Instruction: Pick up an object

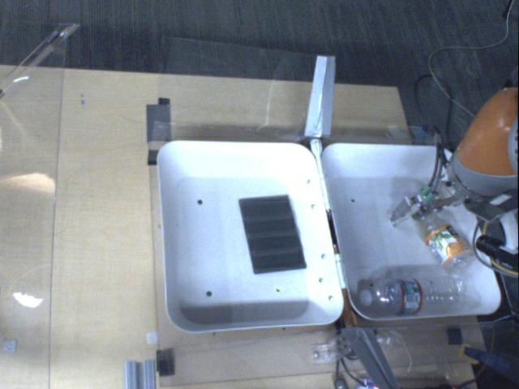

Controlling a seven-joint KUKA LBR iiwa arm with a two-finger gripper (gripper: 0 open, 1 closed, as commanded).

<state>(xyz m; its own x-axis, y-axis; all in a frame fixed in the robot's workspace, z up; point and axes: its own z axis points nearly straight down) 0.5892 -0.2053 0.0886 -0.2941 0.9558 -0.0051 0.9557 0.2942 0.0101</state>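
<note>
Clear plastic bottle [409, 295] lies on its side along the lower edge of the right bin [365, 177]; just above it, a small orange-green can [444, 244]. Gripper [413, 207] sits a bit above-left of the can, low in the bin, nothing visibly between its fingers; can't tell how wide they are. Looks like approach step: next move needs centring over the can, then descent. Arm [491, 148] reaches in from right edge, wrist pointing left-down. Left bin [186, 177] has a dark ribbed block [272, 233].

The arm [491, 148] reaches in from the right, gripper [420, 202] lowered.
</note>
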